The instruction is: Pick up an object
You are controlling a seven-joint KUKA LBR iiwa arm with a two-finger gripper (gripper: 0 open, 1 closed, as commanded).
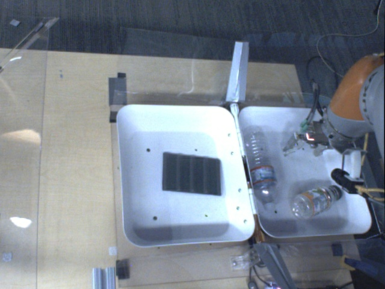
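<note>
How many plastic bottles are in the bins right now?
2, both in the right bin. One clear bottle lies lengthwise along its left wall; the other bottle lies near the front right, below the pincer. The arm may hide more.

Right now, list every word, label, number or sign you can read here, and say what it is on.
None can be read.
Upright bottle in the right bin: its label band is too blurred.
Lying bottle: nothing legible.
Dark ribbed pad in the left bin: no text.

Arm (361,95) cut off by right edge. End effector (304,138) small, blurred; finger state unclear. Right bin (313,230) far corner hidden behind arm.
</note>
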